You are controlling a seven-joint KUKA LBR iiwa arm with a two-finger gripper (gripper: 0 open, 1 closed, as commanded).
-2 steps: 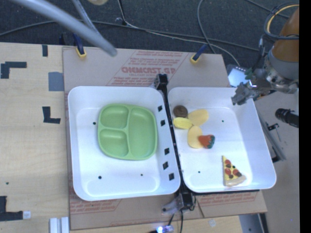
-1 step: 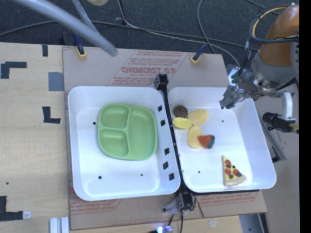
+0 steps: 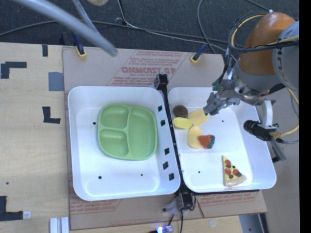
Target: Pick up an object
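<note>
Plate in left bin

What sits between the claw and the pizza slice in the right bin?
Nothing directly. The claw hovers by the yellow food pieces; the toy pizza slice lies apart near the front, with bare white bin floor between them.

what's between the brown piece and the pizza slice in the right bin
In the camera view, the yellow pieces and the strawberry lie between the brown piece and the pizza slice; past the strawberry, bare bin floor.
</note>
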